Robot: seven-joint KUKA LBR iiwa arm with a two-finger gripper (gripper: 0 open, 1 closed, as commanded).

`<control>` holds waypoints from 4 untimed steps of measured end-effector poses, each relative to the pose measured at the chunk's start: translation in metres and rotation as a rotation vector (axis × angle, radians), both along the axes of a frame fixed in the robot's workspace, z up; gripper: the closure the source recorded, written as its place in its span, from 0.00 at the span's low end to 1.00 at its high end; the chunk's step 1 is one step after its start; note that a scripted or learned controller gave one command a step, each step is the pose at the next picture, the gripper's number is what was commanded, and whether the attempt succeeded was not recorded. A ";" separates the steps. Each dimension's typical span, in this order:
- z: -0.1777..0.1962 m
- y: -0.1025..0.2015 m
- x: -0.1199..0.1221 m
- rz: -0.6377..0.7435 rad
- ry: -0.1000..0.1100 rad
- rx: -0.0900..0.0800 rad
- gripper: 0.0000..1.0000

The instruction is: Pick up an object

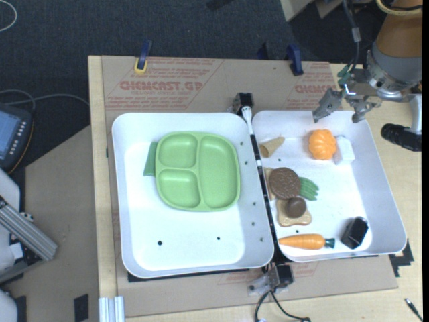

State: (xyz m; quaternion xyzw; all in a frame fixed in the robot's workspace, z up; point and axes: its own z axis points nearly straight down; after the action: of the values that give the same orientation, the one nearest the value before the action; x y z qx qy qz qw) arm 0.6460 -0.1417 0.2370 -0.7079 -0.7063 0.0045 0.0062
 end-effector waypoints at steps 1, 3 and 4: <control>0.009 0.000 0.003 0.002 -0.014 -0.002 0.00; -0.099 0.000 0.003 0.003 -0.008 -0.001 0.00; -0.143 -0.004 0.007 0.002 -0.029 -0.011 0.00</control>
State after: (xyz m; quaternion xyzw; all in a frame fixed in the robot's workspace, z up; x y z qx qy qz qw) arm 0.6532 -0.1452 0.0939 -0.7073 -0.7068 -0.0017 -0.0081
